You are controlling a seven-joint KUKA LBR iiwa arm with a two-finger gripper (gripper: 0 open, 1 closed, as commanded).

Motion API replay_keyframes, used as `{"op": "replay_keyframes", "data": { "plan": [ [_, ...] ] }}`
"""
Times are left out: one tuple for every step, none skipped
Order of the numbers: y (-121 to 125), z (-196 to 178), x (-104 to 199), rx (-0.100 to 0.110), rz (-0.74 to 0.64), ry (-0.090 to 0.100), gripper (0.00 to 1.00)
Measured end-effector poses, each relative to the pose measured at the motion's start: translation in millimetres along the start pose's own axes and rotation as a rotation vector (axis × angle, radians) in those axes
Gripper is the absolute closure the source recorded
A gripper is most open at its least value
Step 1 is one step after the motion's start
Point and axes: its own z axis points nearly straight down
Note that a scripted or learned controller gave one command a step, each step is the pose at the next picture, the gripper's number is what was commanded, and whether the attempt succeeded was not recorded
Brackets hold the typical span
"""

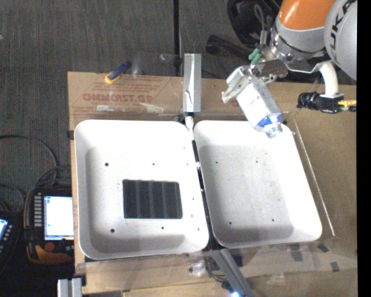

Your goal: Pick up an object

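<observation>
A clear plastic bottle (260,107) with a blue band near its lower end hangs tilted above the far edge of the right bin (261,229). My gripper (250,78) is shut on the bottle's upper part, with a white finger (233,85) showing on its left side. The arm with its orange band (301,14) comes in from the top right. A dark ribbed rectangular block (152,199) lies flat in the middle of the left bin (98,145).
A metal bar (192,84) stands upright behind the seam between the bins. A small blue and yellow item (117,71) lies on the cardboard sheet (127,96) at the back left. A handheld screen unit (55,217) sits left of the bench.
</observation>
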Motion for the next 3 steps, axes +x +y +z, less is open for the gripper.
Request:
{"op": "replay_keyframes", "data": {
  "plan": [
    [0, -9, 0, 0.002, 0.000, -0.003, 1.00],
    [1, -17, 0, 0.003, 0.000, -0.006, 1.00],
    [1, -26, 0, 0.005, -0.001, -0.009, 1.00]
  ]
}}
